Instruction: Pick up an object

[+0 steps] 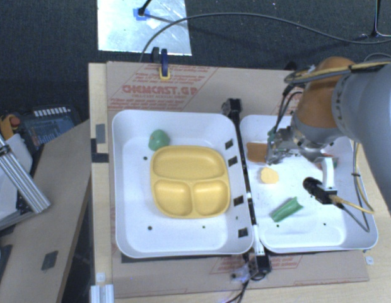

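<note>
Our gripper [275,149] hangs low in the upper left of the right bin [353,235], just beside a brown piece [256,151]; we cannot tell how it is set. Just below lies a pale yellow piece [269,176], with a green piece [285,209] lower, both loose for picking. The yellow tray [188,180] and a green lump [159,139] occupy the left bin [129,232], frame centre.

Yellow tray [186,180], green ball [159,139], white bins [129,232].
</note>
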Motion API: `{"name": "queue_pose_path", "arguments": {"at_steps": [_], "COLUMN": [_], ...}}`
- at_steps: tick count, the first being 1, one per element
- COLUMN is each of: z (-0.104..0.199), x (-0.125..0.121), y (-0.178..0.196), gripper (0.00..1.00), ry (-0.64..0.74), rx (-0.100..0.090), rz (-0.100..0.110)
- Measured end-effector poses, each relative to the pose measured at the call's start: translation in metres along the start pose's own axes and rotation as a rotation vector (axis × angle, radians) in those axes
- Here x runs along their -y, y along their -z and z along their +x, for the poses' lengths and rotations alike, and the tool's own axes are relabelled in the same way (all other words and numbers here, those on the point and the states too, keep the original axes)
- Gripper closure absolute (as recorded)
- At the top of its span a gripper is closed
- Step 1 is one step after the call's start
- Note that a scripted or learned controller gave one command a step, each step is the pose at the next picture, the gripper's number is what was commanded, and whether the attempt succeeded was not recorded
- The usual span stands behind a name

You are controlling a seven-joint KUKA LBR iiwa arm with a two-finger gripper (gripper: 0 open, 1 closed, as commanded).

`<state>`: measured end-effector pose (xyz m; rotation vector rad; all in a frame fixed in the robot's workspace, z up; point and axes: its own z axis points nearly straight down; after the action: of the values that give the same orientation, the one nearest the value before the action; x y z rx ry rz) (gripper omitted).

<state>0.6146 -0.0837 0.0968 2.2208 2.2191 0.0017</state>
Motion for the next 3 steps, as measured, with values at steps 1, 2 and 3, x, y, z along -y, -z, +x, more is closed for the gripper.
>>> {"name": "queue_pose_path", "arguments": {"at_steps": [1, 2, 3], "z": [-0.001, -0.002, 0.052], "x": [0.002, 0.000, 0.023], "y": [0.064, 0.118, 0.127], "gripper": [1.00, 1.00, 1.00], "ry": [0.001, 0.004, 0.010], "rx": [0.000, 0.000, -0.003], "rz": [-0.005, -0.005, 0.001]}}
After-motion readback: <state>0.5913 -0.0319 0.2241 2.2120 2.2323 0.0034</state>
